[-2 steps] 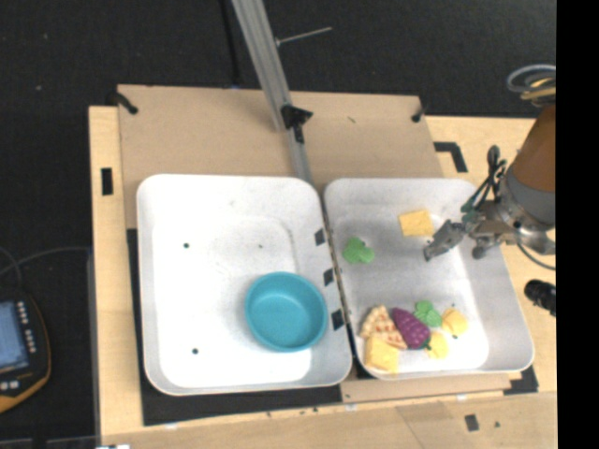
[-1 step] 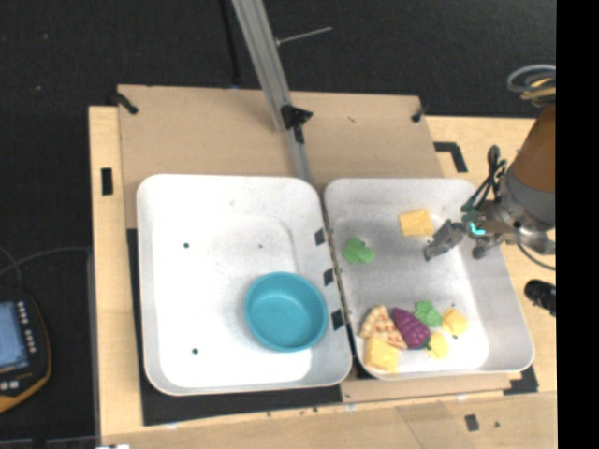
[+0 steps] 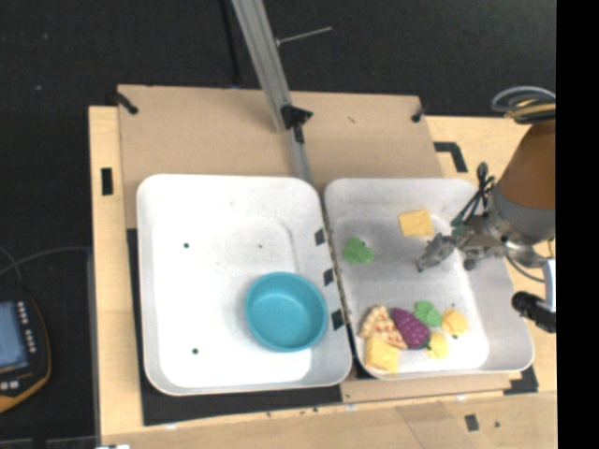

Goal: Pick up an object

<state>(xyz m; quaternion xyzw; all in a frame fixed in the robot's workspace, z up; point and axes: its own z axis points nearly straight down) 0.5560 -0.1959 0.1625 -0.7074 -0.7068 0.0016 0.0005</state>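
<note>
My gripper [image 3: 451,253] hangs over the middle of the right bin [image 3: 487,344], fingers spread open with nothing between them. A yellow block [image 3: 416,223] lies just up and left of it. A small green piece [image 3: 357,250] sits near the bin's left wall. Along the front edge lies a cluster: a purple grape bunch [image 3: 409,325], a green piece [image 3: 428,311], a yellow piece [image 3: 455,323], a patterned wedge [image 3: 375,321] and a yellow block [image 3: 382,354].
The left bin [image 3: 187,213] holds a blue bowl [image 3: 283,311] near its front right corner. A metal pole [image 3: 267,64] slants up from between the bins. A handheld device [image 3: 17,340] rests at the far left.
</note>
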